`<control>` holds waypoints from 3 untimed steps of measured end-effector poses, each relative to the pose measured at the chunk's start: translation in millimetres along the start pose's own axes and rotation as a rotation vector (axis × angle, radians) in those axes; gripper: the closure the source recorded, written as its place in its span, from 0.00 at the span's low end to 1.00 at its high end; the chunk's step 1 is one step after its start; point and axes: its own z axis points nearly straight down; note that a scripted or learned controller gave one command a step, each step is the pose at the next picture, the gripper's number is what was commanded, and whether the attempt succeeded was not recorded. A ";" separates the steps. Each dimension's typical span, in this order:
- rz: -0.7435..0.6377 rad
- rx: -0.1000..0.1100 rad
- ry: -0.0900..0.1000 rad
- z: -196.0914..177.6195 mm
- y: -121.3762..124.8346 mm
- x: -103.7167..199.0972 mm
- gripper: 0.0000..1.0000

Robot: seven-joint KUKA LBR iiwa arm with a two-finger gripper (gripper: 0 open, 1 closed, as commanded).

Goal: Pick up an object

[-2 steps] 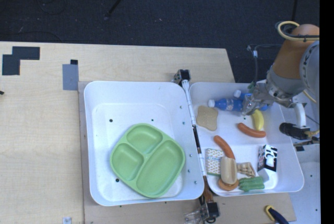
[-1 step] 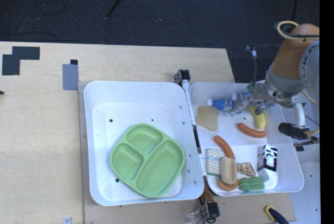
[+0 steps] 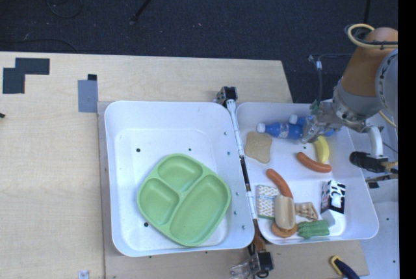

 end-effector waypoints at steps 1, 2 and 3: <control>-0.001 0.000 0.000 0.1 0.1 0.3 0.00; 0.005 -0.013 -0.010 16.1 2.9 -2.3 0.00; 0.004 -0.014 -0.014 8.2 2.8 -4.3 1.00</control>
